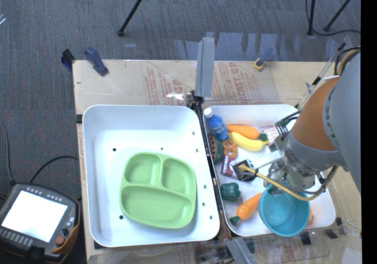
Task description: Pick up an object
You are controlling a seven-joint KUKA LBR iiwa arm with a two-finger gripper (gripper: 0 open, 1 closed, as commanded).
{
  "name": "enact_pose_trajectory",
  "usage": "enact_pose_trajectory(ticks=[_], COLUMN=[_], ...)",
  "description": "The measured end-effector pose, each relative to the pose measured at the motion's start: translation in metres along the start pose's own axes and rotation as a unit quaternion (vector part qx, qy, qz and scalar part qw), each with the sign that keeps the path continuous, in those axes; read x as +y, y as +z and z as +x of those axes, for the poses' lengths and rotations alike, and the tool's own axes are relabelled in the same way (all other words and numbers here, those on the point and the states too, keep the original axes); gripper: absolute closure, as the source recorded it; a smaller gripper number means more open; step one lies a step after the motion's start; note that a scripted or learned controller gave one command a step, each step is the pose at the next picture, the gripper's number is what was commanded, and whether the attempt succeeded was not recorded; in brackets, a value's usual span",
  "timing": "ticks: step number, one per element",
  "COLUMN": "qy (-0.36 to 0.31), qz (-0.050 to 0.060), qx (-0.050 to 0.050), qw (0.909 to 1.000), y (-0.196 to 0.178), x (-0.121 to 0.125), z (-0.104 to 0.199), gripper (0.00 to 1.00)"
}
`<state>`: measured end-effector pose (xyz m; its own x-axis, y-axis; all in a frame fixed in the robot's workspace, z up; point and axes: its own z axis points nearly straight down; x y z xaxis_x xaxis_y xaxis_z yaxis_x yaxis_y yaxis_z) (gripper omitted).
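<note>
Fingers (290, 179) sit at the end of your grey, orange-banded arm (330, 121), low over the right bin (306, 112). They are bunched against the wrist hardware, so you cannot tell whether they are open or closed.

Just below them is one round, smooth blue bowl (284, 214), upright in the bin's near corner, and the fingers are above its far rim. Touching the bowl's left side is one tapered orange carrot (250, 205). Just beyond that lies one glossy green pepper (230, 191).

Further up the same bin you have:
- one flat purple-and-red packet (228, 166), its print too small to read;
- one curved yellow banana (248, 141);
- a second orange piece (243, 131) right behind the banana;
- one clear bottle (215, 126) with a white cap and a blue label you cannot read, lying against the left wall.

Every loose thing you could pick is in this bin.

The left bin (100, 139), white and shallow like its twin, holds one matte green plate (159, 189). It is a rounded rectangle divided into three compartments.

Both bins rest on a table (129, 83) covered in brown cardboard, with red lettering you cannot make out. Two blue clamps (95, 60) grip its far edge.
</note>
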<state>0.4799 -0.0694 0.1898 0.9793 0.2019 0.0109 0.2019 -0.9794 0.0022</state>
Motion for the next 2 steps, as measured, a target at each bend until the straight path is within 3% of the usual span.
enact_pose_trajectory(ticks=[1, 2], qy=[0.0, -0.001], qz=[0.0, 0.0], qx=[-0.001, 0.0], qw=[1.0, 1.0], y=[0.0, 0.0], x=[-0.005, 0.006], z=[0.001, -0.001], gripper=[1.0, 1.0])
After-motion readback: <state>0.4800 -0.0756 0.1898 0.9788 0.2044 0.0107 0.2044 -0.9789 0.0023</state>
